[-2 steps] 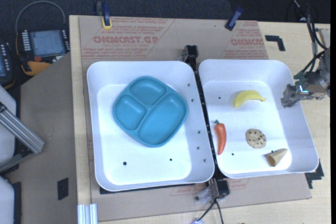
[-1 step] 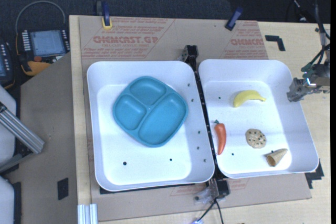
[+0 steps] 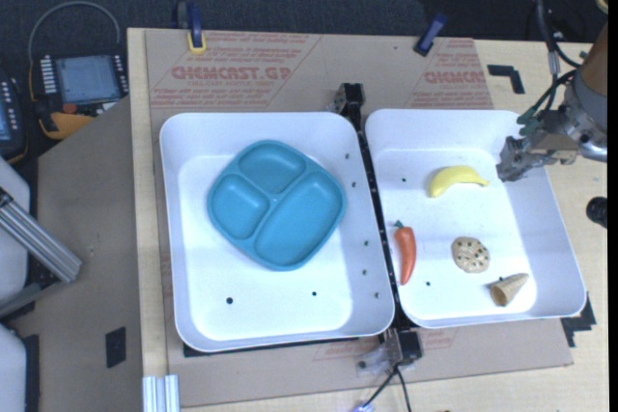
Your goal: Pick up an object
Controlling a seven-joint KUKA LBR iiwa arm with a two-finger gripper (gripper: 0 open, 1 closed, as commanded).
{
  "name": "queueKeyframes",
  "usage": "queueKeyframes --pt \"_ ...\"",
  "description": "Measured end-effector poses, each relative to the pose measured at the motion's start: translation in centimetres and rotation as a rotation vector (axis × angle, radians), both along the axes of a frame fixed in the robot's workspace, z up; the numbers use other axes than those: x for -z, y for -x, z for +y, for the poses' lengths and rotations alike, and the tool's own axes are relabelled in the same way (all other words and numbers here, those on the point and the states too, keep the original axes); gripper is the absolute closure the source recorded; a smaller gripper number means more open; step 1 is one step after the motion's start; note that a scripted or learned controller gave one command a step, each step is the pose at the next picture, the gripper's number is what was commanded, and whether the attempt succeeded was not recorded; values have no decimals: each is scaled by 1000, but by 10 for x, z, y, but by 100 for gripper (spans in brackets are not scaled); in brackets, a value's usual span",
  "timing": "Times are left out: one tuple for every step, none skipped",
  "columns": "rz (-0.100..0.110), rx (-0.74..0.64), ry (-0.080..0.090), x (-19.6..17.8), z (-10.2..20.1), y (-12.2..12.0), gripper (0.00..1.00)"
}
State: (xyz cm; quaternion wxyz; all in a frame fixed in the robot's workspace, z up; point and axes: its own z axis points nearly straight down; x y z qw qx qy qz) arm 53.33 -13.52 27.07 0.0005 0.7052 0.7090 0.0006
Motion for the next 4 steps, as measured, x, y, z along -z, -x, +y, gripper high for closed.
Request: queueKeyframes --pt "-2 1 2 0 54 -25 100" --pt "2 4 0 10 106 -36 100" --pt "-2 1 1 23 144 -60 100" --pt "-3 2 0 20 194 -84 100"
